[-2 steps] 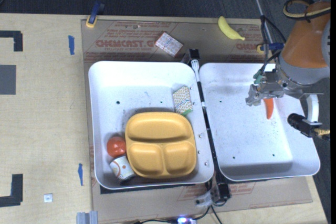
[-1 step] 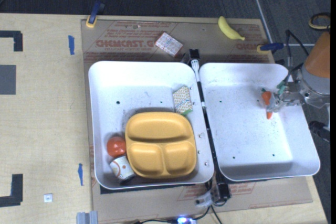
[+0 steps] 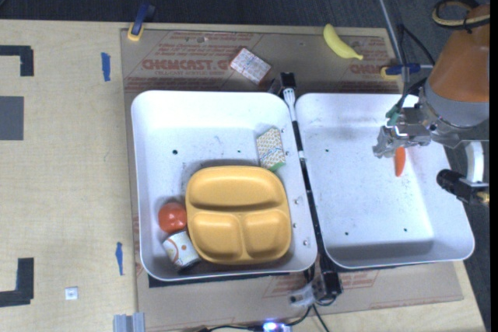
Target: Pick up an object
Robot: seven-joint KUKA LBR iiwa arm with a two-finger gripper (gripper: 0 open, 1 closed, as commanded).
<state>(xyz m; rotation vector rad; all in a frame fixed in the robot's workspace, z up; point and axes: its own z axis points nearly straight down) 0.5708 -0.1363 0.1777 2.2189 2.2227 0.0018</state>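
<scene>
Dark grey carpet lies behind a pale wooden bench [image 3: 62, 190], on which a brown cardboard sheet [image 3: 194, 62] carries two shallow white bins side by side.

Taking the yellow divided tray [image 3: 236, 212] as the landmark: it fills the near middle of the left bin [image 3: 156, 128]. Touching its left edge is a red ball [image 3: 171, 215], and just below that ball, at the tray's near-left corner, lies a small white cup with orange marks [image 3: 180, 249]. Just beyond the tray's far-right corner a patterned packet [image 3: 271, 148] leans against the bin wall. Farther off, on the cardboard past the bin, sits a small speckled card [image 3: 249, 64], and a yellow banana [image 3: 341, 42] lies well to the tray's far right.

Well to the right of the tray, over the right bin [image 3: 366, 237], hangs the gripper [image 3: 398, 142] of the grey arm. An orange carrot-like piece [image 3: 400, 161] hangs upright from its tip, above the bin floor; the fingers look closed on its upper end.
</scene>
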